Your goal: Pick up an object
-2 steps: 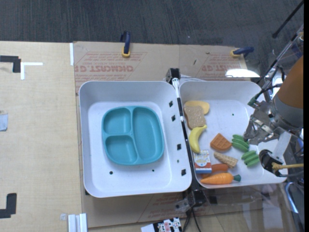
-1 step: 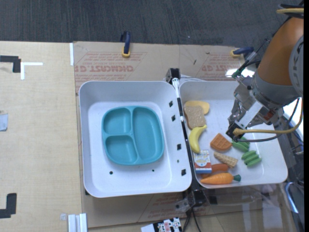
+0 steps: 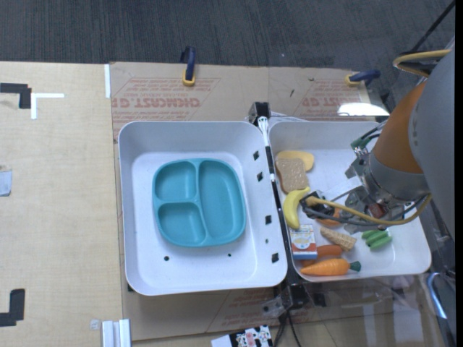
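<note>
The right bin (image 3: 327,137) holds several toy foods. A brown bread slice (image 3: 291,171) lies at its back left, with a yellow banana (image 3: 291,208) just in front of it. Nearer the front are a small carton (image 3: 304,241), a tan cracker (image 3: 339,238), an orange carrot (image 3: 326,267) and a green piece (image 3: 376,238). The arm's grey wrist with its orange band (image 3: 399,139) hangs over the right half of this bin. My gripper (image 3: 366,207) is low beneath the wrist, just behind the cracker and the green piece, with a yellow cable (image 3: 340,212) crossing in front of it.
The left bin (image 3: 137,259) bears a teal divided plate (image 3: 198,202). Both bins rest on cardboard held by blue and yellow clamps (image 3: 188,65) at the back. A black hinge strip (image 3: 269,186) runs between the bins. A bare wooden bench top lies to the left.
</note>
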You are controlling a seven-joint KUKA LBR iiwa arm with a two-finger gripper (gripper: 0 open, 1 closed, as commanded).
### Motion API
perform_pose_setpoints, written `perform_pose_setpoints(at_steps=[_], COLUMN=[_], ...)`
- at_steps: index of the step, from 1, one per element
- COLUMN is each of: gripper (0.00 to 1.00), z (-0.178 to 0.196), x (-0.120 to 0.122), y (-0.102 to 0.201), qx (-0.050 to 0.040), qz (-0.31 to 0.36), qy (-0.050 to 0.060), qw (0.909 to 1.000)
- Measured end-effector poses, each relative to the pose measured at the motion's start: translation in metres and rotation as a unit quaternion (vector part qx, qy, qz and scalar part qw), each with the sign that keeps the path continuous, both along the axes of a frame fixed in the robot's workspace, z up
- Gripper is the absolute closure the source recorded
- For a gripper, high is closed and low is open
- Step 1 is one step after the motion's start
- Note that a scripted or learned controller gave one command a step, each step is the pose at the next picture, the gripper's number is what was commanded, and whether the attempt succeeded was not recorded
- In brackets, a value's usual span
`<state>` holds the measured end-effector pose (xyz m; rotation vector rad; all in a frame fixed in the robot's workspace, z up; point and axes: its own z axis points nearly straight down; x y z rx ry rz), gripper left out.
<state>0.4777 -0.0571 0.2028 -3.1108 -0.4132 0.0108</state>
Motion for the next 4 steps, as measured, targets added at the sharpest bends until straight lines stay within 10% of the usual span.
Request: perform_pose_setpoints(at_steps=[1,2,3,4], gripper=[0.00,0.00,0.00,0.00], z=[0.000,-0.094,-0.106,-0.011], x=[0.000,0.029,0.025,0.070], y=[0.000,-0.047,-0.040,-0.018], qx=[-0.0002,0.0010,-0.0028,-0.0004], qz=[0.000,-0.006,-0.030,-0.027], qy=[0.000,-0.005,-0.009,-0.002], qw=[1.0000,1.0000,0.9995,0.9996])
